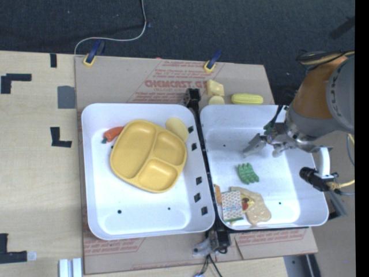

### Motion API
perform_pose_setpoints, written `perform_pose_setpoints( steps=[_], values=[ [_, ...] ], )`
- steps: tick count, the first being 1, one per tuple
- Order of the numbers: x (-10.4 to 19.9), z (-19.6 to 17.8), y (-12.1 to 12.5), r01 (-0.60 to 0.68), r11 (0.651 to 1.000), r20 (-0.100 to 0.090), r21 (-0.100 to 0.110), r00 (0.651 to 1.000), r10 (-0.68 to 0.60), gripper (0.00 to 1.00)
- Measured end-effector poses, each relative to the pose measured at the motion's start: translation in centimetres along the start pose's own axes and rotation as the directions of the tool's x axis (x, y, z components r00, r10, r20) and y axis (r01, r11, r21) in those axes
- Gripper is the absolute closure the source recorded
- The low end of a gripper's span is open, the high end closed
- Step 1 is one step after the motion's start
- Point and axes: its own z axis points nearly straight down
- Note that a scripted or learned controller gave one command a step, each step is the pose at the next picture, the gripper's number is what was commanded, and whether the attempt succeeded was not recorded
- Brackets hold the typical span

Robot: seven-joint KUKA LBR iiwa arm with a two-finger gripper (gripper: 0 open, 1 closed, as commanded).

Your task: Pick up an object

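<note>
The small green ridged block [247,172] lies in the right-hand shallow white bin [288,215], near the gripper [264,145] and at about seven o'clock from it (its long axis running roughly one to seven). The gripper hangs spread and empty, so the coming move is likely a short descent that way.

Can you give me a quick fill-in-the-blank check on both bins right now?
1. The yellow divided tray lies in the ____ bin.
2. The small toy below the gripper is ____ in colour.
3. The corn cob lies on the cardboard, ____ the bins.

Missing words: left; green; outside
</note>
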Motion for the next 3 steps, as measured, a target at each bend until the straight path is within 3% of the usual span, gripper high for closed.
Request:
perform_pose_setpoints(
  steps=[1,2,3],
  values=[
    [3.3,5.2,-2.6,-0.005,1.000,0.005,-0.005,1.000,0.005,0.00],
    [3.2,4.0,-2.4,-0.005,1.000,0.004,-0.007,1.000,0.005,1.00],
    [8.6,-5.4,0.5,0.002,1.000,0.002,-0.012,1.000,-0.002,1.00]
  ],
)
